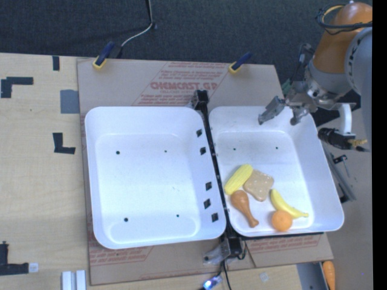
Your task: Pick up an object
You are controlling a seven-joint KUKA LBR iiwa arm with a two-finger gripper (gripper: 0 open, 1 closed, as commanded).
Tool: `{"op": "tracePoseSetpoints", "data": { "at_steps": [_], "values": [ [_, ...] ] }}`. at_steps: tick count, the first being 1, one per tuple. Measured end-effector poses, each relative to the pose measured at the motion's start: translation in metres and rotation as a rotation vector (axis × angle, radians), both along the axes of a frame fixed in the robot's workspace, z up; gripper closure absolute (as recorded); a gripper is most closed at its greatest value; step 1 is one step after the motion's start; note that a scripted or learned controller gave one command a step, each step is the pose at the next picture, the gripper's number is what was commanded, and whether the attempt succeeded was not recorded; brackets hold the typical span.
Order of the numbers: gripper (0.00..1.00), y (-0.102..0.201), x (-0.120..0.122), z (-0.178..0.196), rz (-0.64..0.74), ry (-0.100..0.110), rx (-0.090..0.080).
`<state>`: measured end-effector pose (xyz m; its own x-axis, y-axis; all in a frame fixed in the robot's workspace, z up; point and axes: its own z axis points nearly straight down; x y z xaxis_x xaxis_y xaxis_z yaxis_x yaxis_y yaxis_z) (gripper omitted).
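Observation:
My gripper [282, 115] hangs open over the far right part of the right bin [314, 162], with nothing between its two fingers. Toy food lies at the near side of that bin: a yellow corn cob [238, 178], a tan slice of bread [259, 185], a brown chicken drumstick [245, 207], a yellow banana [285, 204] and an orange [282, 221]. These items sit well below the gripper in the view, apart from it.
The left bin [97, 162] stands beside the right one, joined by a black divider [207, 156]. Both rest on a cardboard sheet [175, 83] held by blue-yellow clamps [103, 54]. A cable [142, 29] runs at the back. The arm's orange band [341, 41] is at upper right.

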<state>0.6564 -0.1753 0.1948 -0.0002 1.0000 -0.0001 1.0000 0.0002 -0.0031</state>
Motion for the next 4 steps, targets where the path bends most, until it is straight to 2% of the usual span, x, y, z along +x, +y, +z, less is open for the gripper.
{"op": "tracePoseSetpoints", "data": {
  "at_steps": [1,2,3,4],
  "values": [
    [0.0,0.044,-0.006,0.164,0.005,-0.018,-0.003],
    [0.0,0.127,0.005,0.214,0.008,-0.007,0.001],
    [0.0,0.189,0.013,0.244,0.006,-0.004,0.0],
    [0.0,0.263,0.012,0.323,0.008,-0.01,0.002]
  ]
}}
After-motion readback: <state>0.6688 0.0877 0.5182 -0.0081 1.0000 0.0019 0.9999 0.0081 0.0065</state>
